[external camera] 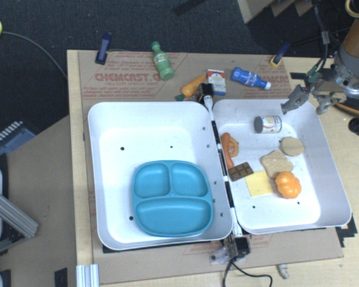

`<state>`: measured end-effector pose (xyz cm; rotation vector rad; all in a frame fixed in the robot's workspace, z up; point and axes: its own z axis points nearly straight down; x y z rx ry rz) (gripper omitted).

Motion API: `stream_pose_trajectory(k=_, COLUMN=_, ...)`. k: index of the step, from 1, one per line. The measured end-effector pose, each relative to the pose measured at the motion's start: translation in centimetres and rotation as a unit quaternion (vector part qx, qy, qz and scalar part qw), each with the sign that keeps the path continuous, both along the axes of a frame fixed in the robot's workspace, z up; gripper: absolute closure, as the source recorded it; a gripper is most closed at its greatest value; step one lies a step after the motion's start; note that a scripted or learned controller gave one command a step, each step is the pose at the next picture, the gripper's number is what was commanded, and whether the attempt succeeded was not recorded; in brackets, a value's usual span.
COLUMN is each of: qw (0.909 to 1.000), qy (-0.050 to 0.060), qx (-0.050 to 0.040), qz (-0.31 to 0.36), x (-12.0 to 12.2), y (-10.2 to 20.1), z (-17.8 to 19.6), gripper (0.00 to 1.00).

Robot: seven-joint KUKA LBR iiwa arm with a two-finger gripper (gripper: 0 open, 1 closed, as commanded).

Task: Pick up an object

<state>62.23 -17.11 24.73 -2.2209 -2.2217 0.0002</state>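
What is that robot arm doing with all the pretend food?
The gripper hangs open over the far corner of the right bin, holding nothing. Below it in that bin lie a small can, a round cookie, a piece of bread, an orange, a cheese slice, a chocolate piece and a hot dog. The left bin holds a blue divided plate. Nothing has been picked up yet.
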Motion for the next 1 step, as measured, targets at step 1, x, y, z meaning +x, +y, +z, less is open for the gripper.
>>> stream_pose_trajectory(k=1, qw=1.0, qy=0.001, qx=0.0001, qz=0.0, x=-6.46, y=-0.16, z=-6.49, gripper=0.0)
